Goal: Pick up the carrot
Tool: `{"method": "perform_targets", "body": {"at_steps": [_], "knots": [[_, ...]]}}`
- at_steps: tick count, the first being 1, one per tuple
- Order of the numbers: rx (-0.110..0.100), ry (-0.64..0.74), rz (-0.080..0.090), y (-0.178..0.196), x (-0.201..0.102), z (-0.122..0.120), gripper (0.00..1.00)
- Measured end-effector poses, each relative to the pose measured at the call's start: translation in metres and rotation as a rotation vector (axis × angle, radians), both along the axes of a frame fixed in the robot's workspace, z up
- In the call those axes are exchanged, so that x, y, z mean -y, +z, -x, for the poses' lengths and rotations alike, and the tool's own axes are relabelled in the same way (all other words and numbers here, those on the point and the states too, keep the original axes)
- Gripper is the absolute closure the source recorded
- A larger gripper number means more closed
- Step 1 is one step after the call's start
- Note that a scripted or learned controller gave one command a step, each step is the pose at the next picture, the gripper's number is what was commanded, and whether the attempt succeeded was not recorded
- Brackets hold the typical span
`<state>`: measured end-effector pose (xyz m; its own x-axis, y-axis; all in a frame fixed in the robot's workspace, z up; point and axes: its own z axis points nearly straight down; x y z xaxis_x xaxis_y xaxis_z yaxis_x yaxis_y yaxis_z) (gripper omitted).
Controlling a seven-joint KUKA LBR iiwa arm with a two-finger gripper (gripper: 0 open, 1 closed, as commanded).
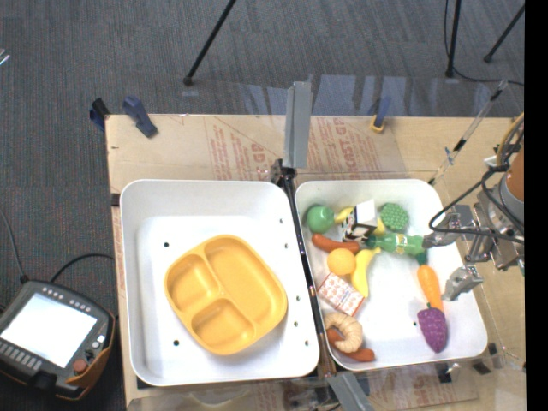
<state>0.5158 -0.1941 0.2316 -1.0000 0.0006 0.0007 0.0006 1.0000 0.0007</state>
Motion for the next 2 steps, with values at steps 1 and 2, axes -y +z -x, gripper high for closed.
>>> {"method": "perform_targets", "body": {"at_steps": [1, 2], "knots": [[-0.007, 0.159, -0.005, -0.146, 0.015, 0.003, 0.00], [0.003, 0.167, -0.002, -0.131, 0.011, -0.002, 1.00]]}}
